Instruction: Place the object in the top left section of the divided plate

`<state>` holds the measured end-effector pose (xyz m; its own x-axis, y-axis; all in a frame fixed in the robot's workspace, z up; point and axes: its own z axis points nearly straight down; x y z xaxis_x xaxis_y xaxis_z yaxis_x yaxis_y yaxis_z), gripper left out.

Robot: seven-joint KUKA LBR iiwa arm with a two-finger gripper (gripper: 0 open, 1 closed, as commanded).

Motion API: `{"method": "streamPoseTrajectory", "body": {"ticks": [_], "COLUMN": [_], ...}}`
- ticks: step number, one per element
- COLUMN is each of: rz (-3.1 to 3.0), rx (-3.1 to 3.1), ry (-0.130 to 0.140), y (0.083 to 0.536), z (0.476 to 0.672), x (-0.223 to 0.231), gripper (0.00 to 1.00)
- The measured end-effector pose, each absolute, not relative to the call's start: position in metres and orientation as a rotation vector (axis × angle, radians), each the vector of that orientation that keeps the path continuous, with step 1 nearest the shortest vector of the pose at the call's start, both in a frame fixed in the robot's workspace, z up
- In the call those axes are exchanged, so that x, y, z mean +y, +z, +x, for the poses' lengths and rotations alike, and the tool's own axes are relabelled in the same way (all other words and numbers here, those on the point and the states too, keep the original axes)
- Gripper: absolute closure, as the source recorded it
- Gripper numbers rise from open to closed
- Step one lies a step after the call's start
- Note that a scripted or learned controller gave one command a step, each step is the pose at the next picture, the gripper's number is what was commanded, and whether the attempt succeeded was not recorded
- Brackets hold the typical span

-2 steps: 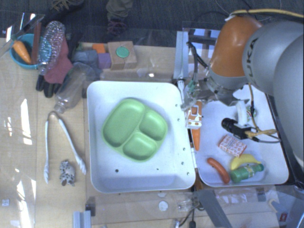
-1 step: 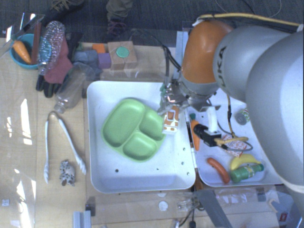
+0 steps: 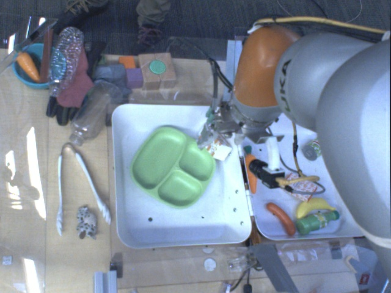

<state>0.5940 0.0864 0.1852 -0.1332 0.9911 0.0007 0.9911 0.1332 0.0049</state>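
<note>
White plastic tongs on the wooden bench, smooth green divided plate with three rounded sections in the left white bin, gripper at its upper right rim, closed on a small pale packet, grey arm with glossy orange band.

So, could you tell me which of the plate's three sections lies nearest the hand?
The small section on the right of the green divided plate, just below-left of the hand. The large section and the lower small one lie farther off.
</note>
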Motion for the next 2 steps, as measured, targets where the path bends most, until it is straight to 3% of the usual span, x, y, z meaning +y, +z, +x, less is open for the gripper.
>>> {"method": "streamPoseTrajectory", "body": {"ticks": [1,2], "rz": [2.059,2.201], "rx": [2.364,2.241], "ry": [0.015,0.005], "y": [0.197,0.184], "z": [0.596,0.572], "x": [0.088,0.096], "gripper": [1.0,1.0]}}
